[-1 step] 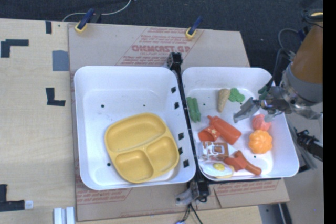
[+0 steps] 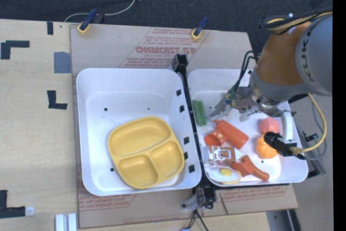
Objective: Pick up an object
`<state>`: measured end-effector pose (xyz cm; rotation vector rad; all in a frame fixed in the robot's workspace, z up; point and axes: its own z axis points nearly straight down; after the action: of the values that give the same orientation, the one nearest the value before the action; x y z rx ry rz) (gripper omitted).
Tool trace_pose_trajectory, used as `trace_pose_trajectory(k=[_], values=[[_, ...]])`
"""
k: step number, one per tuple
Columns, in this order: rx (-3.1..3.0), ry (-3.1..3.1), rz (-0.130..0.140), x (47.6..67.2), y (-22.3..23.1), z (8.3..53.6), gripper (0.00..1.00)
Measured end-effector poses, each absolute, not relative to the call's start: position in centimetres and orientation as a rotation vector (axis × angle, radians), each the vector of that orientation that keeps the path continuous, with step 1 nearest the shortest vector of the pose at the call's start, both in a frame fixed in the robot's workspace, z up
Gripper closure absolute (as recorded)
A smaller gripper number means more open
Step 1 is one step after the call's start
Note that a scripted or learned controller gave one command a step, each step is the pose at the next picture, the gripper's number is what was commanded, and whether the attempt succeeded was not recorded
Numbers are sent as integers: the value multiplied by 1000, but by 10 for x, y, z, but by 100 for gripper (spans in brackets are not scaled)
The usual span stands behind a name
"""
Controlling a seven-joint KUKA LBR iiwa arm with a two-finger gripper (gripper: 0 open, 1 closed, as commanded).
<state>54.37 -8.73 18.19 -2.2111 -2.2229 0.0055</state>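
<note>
Arm (image 2: pixel 294 59) cut off by right edge of view; its bulk hides the upper right corner of the right bin (image 2: pixel 211 79). Gripper (image 2: pixel 233 107) dim and small against the bin floor: finger spacing unreadable. Pink object (image 2: pixel 268 125) partly covered by arm hardware. Clear packet (image 2: pixel 220 154) too blurred to read its label. Yellow item (image 2: pixel 227 173) under orange toy (image 2: pixel 251 167): shape unclear.

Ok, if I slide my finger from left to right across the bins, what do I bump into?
Yellow divided plate → green piece → gripper → pink ball
</note>
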Motion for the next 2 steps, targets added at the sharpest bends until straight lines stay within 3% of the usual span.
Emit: trace_pose_trajectory(k=[1,2], values=[[-2229,-2231,-12,539,-114,101,0],[-2223,-2231,-5,643,-135,85,0]])
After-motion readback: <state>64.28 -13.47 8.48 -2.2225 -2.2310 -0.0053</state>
